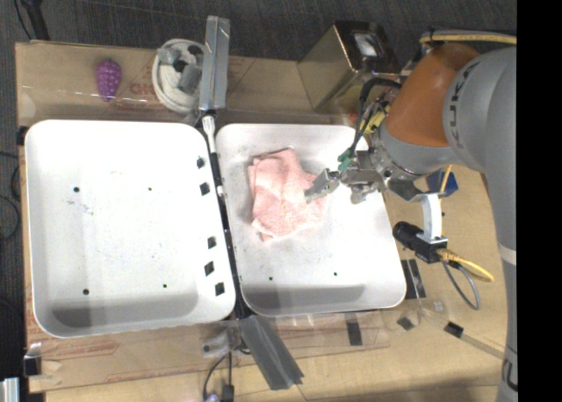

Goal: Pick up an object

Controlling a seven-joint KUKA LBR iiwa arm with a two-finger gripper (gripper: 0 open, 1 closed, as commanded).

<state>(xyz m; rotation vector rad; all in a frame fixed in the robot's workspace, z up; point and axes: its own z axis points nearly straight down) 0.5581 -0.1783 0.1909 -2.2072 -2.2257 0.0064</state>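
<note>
Pink crumpled terry cloth [279, 195] is lying in right shallow white bin [373, 282] | two-finger gripper [320, 187] is touching its right edge, grip state indeterminate | advise pinching a raised fold, lifting vertically.

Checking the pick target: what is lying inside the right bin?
A crumpled pink cloth lies on the right bin floor, with the gripper at its right edge. Whatever sits beneath the cloth is covered.
</note>
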